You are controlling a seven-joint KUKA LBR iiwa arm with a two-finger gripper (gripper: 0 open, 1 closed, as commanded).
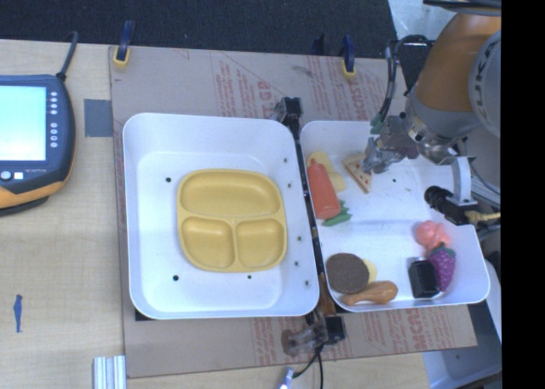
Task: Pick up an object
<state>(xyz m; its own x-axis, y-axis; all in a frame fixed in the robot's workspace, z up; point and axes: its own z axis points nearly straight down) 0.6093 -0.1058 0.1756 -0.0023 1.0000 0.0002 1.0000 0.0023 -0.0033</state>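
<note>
Where the pincer (375,160) hangs: right bin (400,208) | beside, perhaps touching, pizza slice (358,174) | spread: unclear

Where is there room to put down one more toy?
Left bin: bare white floor all around the yellow tray. Right bin: a bare patch in the middle, between the carrot and the pink toy. Its bottom edge is crowded, as is the top by the end effector.

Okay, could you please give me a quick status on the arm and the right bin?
Tool low in right bin, over toast slice; grip state unclear. Nothing seen held. Carrot close beside the slice.
</note>
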